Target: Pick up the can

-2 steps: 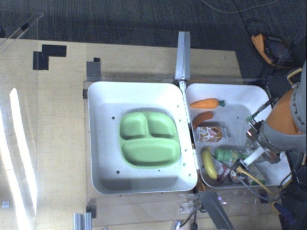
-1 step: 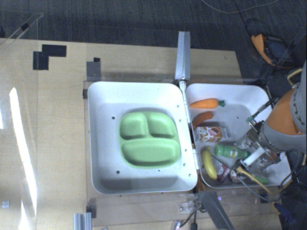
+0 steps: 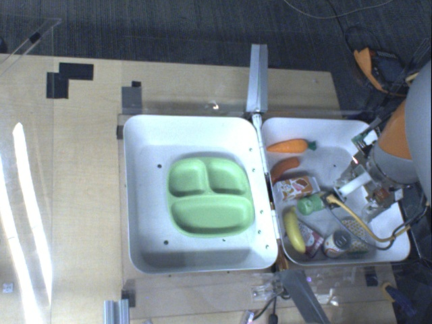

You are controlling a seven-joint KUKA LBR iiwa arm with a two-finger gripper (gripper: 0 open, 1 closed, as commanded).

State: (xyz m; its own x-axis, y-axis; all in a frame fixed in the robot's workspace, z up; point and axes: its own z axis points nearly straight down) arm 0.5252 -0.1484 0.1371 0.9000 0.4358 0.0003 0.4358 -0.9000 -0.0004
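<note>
Your grey two-finger gripper [image 3: 356, 181] hangs just up-right of the small silver metal can [image 3: 337, 243] lying at the right white bin's [image 3: 324, 130] front (finger state: cannot tell).

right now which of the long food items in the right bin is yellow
The banana near the bin's front left; the carrot is orange and the sausage reddish-brown.

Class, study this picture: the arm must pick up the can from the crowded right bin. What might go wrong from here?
1. The can lies low among packed items, with the banana nearby, so a neighbour might get grabbed instead.
2. It sits near the right bin's front wall, which might block the pincer.
</note>
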